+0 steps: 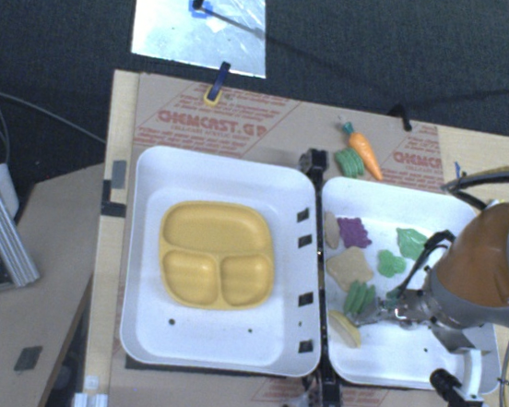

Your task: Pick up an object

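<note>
In the right bin (401, 362) we see the gripper (380, 309) low among toy foods, just beside a dark green piece (359, 298); we cannot tell its grasp. A tan slab (349, 268), purple grapes (352, 229), light green pieces (411, 239) and a yellow piece (344, 328) crowd around. The left bin (137, 322) holds a yellow divided plate (217, 254).

Evenly and brightly lit from above, with soft, short shadows. Strong glare on the foil sheet (203, 12) at the top, washed pale blue-white. Mild sheen on both white bins (239, 177). Slightly soft overall, grainy in the dark floor; blurred on the orange band (485, 256) and toward the lower right corner.
</note>
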`<state>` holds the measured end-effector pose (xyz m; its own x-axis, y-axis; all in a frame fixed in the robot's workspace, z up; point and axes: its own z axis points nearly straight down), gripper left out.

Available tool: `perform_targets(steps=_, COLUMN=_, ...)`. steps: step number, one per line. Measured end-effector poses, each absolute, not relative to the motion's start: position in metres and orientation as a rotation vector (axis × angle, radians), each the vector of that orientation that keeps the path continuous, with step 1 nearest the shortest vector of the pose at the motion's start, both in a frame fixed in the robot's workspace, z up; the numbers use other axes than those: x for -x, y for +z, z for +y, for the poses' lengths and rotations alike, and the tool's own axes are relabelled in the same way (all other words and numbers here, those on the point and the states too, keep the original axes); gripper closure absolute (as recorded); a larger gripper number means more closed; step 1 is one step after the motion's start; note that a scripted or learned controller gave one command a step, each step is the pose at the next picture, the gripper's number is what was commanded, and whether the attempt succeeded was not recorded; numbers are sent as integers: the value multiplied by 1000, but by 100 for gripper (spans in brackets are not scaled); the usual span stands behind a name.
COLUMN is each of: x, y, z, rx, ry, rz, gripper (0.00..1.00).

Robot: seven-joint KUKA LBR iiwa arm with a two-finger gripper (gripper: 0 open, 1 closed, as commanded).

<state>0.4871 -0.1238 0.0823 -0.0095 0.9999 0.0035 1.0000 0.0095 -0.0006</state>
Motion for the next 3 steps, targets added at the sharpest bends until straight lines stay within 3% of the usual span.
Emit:
perform_targets(steps=2, x=-488, y=172, z=-84, rx=2217, ry=-7, rz=-2232, gripper=0)
perform_targets(steps=3, x=-548, y=90, z=-85, rx=2215, ry=-1, rz=-2230, gripper=0)
